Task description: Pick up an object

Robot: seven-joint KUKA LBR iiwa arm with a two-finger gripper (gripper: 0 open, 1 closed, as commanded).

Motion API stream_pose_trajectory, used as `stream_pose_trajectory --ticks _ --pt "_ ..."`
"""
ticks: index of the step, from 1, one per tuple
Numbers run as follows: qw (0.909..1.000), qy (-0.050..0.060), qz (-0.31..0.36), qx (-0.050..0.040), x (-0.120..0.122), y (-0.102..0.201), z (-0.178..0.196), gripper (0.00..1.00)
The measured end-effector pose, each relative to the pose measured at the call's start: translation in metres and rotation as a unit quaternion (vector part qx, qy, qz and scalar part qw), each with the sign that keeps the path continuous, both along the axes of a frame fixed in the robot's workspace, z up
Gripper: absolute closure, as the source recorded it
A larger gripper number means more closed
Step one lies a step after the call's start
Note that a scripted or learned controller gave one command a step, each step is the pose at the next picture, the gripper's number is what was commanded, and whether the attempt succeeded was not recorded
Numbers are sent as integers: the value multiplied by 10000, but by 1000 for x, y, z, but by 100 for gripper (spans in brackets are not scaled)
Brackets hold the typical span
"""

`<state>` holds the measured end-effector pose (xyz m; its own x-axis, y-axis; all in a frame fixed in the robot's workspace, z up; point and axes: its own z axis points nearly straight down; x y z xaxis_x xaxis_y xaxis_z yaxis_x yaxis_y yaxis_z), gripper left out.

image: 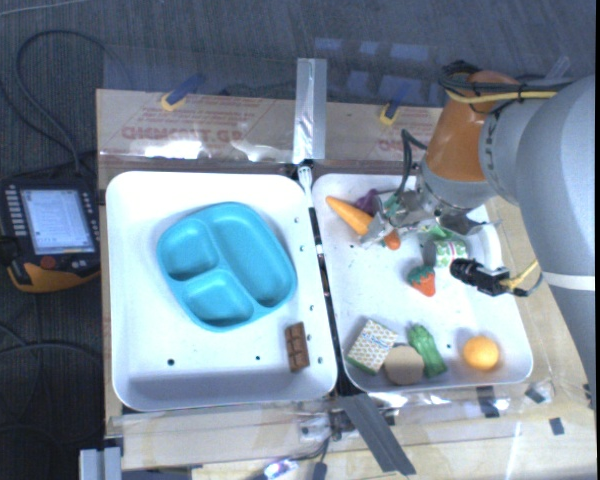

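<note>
Several toys are left loose in the right bin (520,313), and the gripper (405,213) is lowered beside the carrot (348,214) at its far end, presumably for a grasp; its state cannot be told.

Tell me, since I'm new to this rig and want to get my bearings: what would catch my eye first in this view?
The big blue divided plate fills the middle of the left bin, with a small brown chocolate bar near that bin's lower right corner. The grey and orange arm reaches over the right bin, its gripper low beside an orange carrot. An orange ball sits in that bin's lower right.
</note>
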<state>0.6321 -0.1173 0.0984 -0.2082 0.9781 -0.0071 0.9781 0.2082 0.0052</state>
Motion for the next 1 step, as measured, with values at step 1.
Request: stream_pose_trajectory --ticks 1 --pt "9996 50 -281 21 -17 48 97 100"
